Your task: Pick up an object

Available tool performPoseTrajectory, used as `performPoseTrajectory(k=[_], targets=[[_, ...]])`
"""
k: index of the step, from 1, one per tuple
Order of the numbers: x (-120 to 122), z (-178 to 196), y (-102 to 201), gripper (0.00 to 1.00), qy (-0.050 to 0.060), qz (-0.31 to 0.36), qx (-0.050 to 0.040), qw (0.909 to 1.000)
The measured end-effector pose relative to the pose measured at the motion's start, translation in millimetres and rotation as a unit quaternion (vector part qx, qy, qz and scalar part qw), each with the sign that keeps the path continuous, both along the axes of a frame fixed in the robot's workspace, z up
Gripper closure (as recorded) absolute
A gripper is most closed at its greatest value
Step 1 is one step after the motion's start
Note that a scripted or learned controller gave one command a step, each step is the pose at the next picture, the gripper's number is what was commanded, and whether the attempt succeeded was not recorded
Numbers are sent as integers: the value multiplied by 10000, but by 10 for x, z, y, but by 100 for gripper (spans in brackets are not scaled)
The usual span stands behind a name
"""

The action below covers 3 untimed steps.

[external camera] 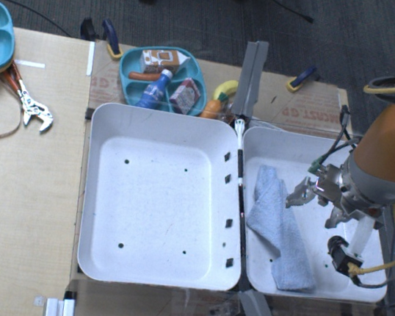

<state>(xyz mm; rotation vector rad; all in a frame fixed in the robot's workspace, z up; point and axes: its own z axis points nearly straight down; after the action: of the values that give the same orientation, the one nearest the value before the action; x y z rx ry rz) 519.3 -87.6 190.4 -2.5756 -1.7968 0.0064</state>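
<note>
Gripper (323,198) hung over the right bin (373,293), and I could not tell from the camera view how it was set, since the wrist hardware crowded the tip; I saw nothing held in it. What I cared about was the blue-grey cloth (280,229), the only thing in that bin worth going for. It lay just to the view's left of the claw and a little lower in the picture, close by but apart from it. Its long axis ran on a slant, from the upper end near the divider between the bins down toward the bin's near wall, so I judged a short shift to the view's left and a descent would put the claw over its middle. The cloth lay flat and rumpled, with a fold along its left edge that looked like the easiest place to pinch.

Little stood in the way. The bin's left wall sat just beside the cloth's upper end, which I reckoned left scant room on that side. Left bin (95,197) sat alongside. Beyond the bins a blue tray (126,84) of small items rested on the bench, and a wrench (34,111) lay well off to the left.
</note>
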Motion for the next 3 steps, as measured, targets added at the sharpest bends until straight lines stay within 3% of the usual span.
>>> performPoseTrajectory(k=[1,2,3], targets=[[169,-542,-1137,0,-4,325,3,9995],[-424,-52,-1059,0,-2,-325,8,9995],[-425,-414,-352,0,5,-859,7,9963]])
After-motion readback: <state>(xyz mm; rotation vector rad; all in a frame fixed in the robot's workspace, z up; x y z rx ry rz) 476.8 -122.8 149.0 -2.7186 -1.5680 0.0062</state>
